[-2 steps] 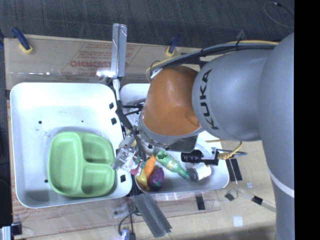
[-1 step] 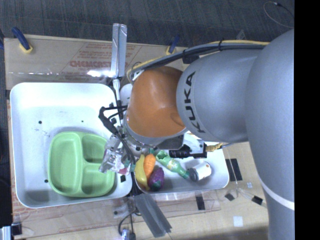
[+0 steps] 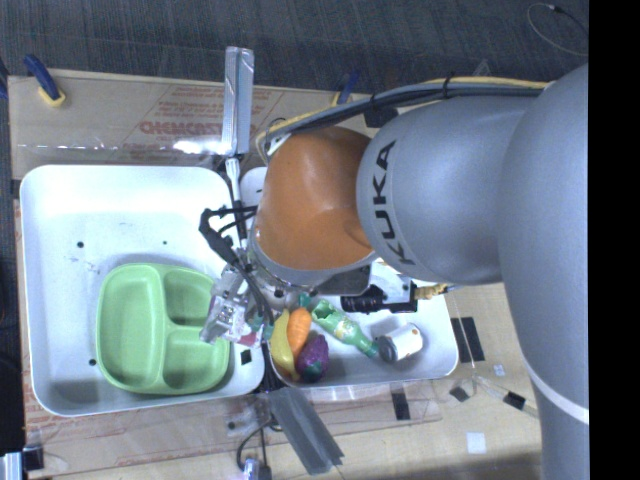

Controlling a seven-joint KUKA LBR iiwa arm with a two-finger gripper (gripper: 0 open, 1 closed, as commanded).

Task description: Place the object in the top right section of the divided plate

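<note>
Gripper [image 3: 226,313] at divided plate [image 3: 160,328] right rim

Green divided plate [image 3: 160,328] in left bin [image 3: 60,228].

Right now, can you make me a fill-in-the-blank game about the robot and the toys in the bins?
1. The divided plate in the left bin is colored ____.
2. The robot arm has an ____ band above its wrist.
3. The purple toy eggplant lies in the ____ bin.
4. The gripper hovers beside the plate's ____ edge.

Missing words: green, orange, right, right
</note>
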